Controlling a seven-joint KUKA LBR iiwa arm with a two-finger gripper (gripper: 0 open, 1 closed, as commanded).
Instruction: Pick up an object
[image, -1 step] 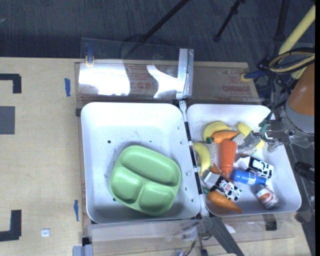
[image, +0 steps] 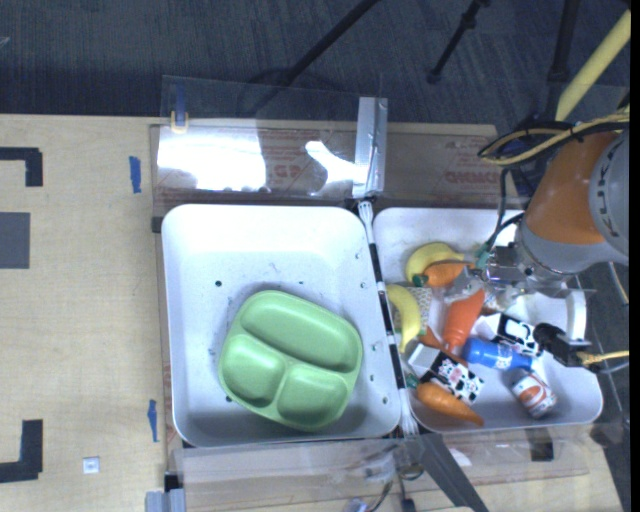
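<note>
Grey arm (image: 615, 190), orange band (image: 565, 200) (above wrist), yellow cable (image: 540, 135).

right bin (image: 590, 400) pile: two bananas (image: 436, 256) by its left wall | carrots, one upright-ish (image: 462, 318) mid-bin, one flat (image: 446, 402) near front edge | blue bottle (image: 498, 354) lying down | small can (image: 534, 393) tipped, front right corner

Two white bins: left bin (image: 190, 300), right bin (image: 585, 400). One green divided plate (image: 290, 358). Two bananas (image: 432, 256) (image: 405, 312). Three carrots (image: 443, 272) (image: 461, 318) (image: 448, 402). One blue bottle (image: 497, 355). One can (image: 533, 393). One black-and-white spotted item (image: 458, 379), kind unclear.
</note>
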